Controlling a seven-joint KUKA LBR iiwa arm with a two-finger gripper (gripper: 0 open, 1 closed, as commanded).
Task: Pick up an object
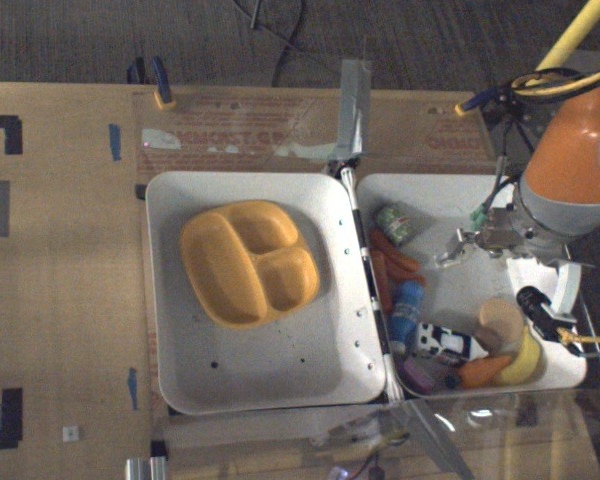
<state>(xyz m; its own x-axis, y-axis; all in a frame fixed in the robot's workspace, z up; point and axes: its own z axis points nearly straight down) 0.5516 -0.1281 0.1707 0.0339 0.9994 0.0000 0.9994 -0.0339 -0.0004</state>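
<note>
My gripper [460,250] hangs over the middle of the right bin [435,190], pointing left, with the grey arm and its orange band [572,158] behind it at the right. Nothing shows in its grasp. Below and to its left lie several objects along the bin's left and front sides: a green can [394,222], red-orange pieces [392,264], a blue bottle [406,306], a black-and-white toy [447,342], an orange carrot [485,369], a yellow banana [523,362] and a tan cup [500,320].
The left bin [170,368] holds a yellow divided plate [248,262]. A metal strip [363,268] runs between the two bins. Cables and a yellow hose [578,26] hang at the upper right behind the arm.
</note>
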